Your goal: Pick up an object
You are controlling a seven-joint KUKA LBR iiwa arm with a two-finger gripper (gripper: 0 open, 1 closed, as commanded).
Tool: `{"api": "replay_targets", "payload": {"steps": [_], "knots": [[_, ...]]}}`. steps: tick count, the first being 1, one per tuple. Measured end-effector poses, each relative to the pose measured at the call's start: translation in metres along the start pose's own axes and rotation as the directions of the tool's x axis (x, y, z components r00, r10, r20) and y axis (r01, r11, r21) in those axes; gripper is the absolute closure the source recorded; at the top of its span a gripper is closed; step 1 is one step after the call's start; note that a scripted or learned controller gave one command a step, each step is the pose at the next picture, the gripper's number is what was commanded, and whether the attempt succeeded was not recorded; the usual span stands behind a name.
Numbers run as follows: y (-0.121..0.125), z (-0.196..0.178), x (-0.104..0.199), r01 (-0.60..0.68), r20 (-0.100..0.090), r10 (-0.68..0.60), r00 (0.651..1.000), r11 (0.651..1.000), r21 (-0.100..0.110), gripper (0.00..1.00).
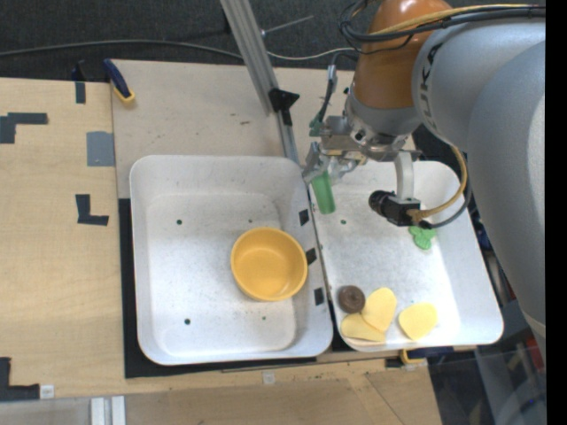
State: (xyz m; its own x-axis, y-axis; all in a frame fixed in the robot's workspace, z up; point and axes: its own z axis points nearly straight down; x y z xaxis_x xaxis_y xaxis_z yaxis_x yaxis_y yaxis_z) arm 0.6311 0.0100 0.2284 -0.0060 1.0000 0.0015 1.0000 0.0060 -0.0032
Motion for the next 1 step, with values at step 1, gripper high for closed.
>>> {"api": "replay_targets", "payload": {"steps": [1], "knots": [[-0.0044,-0.0085,0.0499,0.001,0.000,-0.001,1.000,1.000,-0.001,1.00]]}}
